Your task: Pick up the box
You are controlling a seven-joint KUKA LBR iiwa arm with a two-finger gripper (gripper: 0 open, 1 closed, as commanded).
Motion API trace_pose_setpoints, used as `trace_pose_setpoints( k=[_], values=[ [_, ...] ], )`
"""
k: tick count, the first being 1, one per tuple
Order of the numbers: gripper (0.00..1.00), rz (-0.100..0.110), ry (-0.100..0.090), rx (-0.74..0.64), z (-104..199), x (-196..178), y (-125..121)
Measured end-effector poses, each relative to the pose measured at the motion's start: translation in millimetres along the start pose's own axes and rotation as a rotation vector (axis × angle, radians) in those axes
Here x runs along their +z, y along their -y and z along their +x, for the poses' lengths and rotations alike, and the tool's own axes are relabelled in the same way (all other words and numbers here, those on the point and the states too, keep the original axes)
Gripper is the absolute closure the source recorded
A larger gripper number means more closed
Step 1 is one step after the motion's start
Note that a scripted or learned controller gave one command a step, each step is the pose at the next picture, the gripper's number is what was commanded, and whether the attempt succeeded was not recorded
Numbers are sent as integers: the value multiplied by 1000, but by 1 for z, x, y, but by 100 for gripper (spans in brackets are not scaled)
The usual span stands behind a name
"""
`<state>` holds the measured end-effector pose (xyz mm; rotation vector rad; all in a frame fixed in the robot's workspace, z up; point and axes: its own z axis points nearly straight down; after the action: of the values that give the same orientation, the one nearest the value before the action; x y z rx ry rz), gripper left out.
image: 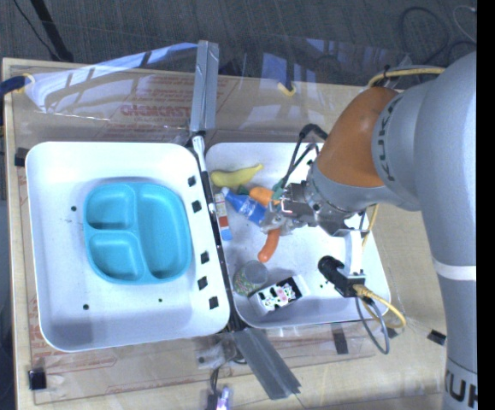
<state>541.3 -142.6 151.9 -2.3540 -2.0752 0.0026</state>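
Camera view: one box (279,294), seemingly one banana (237,176).

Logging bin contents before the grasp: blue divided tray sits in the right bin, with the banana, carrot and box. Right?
Not quite. The camera view shows the blue divided tray in the left bin, alone. The banana, carrot and box do lie in the right bin, where the gripper hangs over the clutter.

box (279,294) hemmed by cup (251,275), bin wall (307,321) (open toward carrot (269,245))
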Motion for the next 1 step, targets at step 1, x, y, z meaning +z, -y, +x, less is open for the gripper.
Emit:
trace_pose_setpoints(
  k=[1],
  values=[
    [100, -1, 1, 22, 3, -35, -18]
  ],
)
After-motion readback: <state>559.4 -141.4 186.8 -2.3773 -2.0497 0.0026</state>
